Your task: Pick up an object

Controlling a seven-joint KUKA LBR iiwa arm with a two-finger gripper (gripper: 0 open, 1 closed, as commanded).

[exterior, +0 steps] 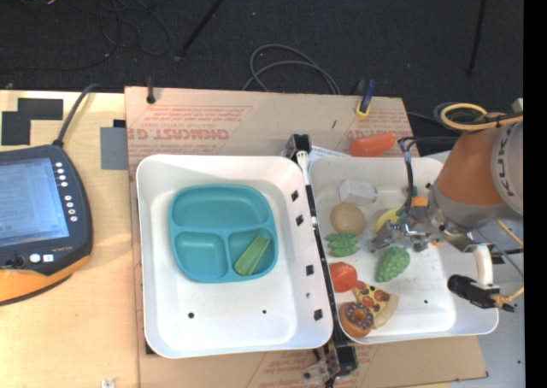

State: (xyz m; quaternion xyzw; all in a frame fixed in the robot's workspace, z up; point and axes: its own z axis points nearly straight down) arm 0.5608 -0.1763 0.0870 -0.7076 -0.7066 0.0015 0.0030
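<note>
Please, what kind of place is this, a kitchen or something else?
Probably a robotics lab, not a kitchen: the arm works over white bins of toy food, a control tablet lies beside them, and cables run across the dark floor.

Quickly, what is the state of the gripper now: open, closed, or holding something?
Gripper: low in the right bin, just above the green grapes; its state cannot be told.

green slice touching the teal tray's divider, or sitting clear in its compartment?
Touching. Camera view shows the green slice lying tilted in the teal tray's lower right compartment, its left edge against the divider.
</note>
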